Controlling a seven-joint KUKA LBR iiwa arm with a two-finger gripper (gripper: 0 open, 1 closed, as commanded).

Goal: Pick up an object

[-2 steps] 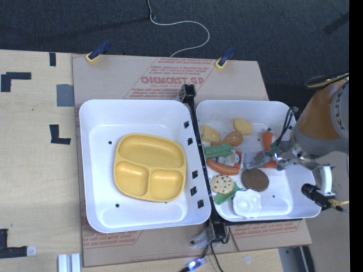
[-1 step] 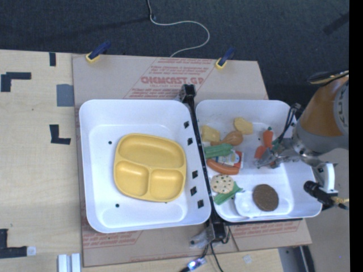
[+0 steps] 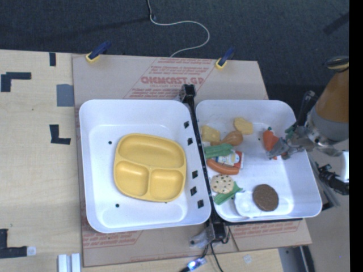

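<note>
Gripper (image 3: 282,151) hovering at orange carrot toy (image 3: 268,139), right bin (image 3: 306,180), 3 o'clock side.

Carrot toy is sitting near the bin's right wall, likely light, stiff, slick plastic; taking it across the narrow body looks best. Can't tell whether it is being held. Cookies (image 3: 265,197), hot dog (image 3: 224,163), yellow pieces lying toward 9 o'clock; yellow tray (image 3: 150,166) in left bin.

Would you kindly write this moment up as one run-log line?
gripper: over right bin, beside orange carrot toy | grasp: unclear | left bin: yellow divided plate
</note>
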